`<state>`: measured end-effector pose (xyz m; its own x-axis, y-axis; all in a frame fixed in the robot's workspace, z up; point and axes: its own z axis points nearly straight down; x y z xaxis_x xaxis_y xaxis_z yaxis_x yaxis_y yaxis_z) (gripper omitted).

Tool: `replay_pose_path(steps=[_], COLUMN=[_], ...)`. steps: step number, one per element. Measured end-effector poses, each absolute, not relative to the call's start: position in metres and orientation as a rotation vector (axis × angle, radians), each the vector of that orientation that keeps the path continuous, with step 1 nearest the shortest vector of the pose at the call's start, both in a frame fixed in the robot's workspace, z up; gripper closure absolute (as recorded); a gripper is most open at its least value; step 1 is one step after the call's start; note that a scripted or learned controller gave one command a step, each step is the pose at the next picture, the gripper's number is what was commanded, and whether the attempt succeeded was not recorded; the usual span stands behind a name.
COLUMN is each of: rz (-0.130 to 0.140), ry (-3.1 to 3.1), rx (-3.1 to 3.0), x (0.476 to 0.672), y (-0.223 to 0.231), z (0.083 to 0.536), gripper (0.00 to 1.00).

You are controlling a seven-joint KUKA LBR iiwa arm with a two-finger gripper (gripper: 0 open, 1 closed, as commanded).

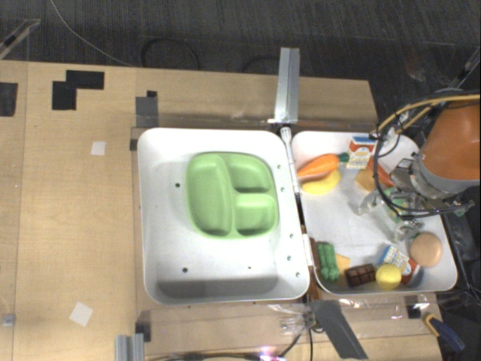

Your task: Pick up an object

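Object: not yet picked; candidates lie in the right bin (pixel 331 216).
Near edge: yellow ball (pixel 388 276), brown block (pixel 359 275), green piece (pixel 326 259).
Middle: gripper (pixel 391 205) low over the bin floor, grasp unreadable, nothing seen lifted.
Far: carrot (pixel 319 164).
Left bin (pixel 161 201): green tray (pixel 228 193).

This is a robotics lab, as shown by a plywood bench (pixel 68 224) with black marker patches at the upper left of the frame, two white bins (pixel 158 277) fixed between metal brackets (pixel 288 81), loose cables, grey office carpet (pixel 225 13) along the top, and toy food (pixel 319 171).
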<state>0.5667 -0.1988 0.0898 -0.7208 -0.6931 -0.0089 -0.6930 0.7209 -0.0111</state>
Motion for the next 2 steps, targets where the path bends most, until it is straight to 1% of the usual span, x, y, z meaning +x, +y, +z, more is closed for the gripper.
replay_pose_path(steps=[1, 2], rz=[-0.011, -0.009], ry=[2.767, 2.349], rx=[-1.458, -2.069], x=[0.589, 0.573], y=[-0.159, -0.191], z=[0.090, 0.090], gripper=[0.00, 0.00])
